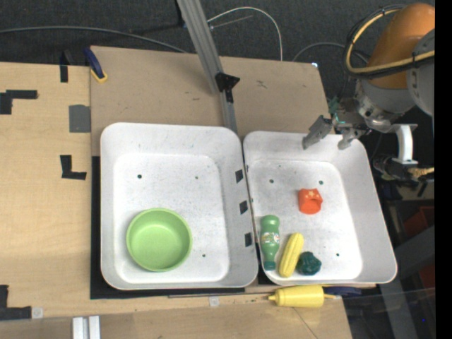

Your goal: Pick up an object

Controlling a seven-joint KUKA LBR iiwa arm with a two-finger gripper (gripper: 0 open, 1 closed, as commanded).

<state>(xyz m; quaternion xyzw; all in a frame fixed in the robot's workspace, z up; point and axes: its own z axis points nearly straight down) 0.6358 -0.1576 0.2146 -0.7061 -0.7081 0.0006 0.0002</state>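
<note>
Green bowl (159, 239) sits lower left; your candidates, the orange piece (310, 200) and the cluster with the yellow piece (290, 253), lie in the right bin (374, 210). At upper right the gripper (330, 135) hovers with jaws spread and empty, so you're at the approach: it needs to descend over one object.

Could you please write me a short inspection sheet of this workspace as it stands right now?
Surface: wooden bench bearing two white bins, left bin and right bin, side by side.
Job's things: in the right bin, an orange object, a green bottle, a yellow object and a dark green object, the last three bunched at the near edge.
Clutter: green bowl in the left bin; yellow bottle lying on the bench outside the right bin.
Grippers: gripper open above the right bin's far rim, holding nothing.
Cables: pale cables behind the bench.
Surroundings: dark floor; slanting metal pole.
</note>
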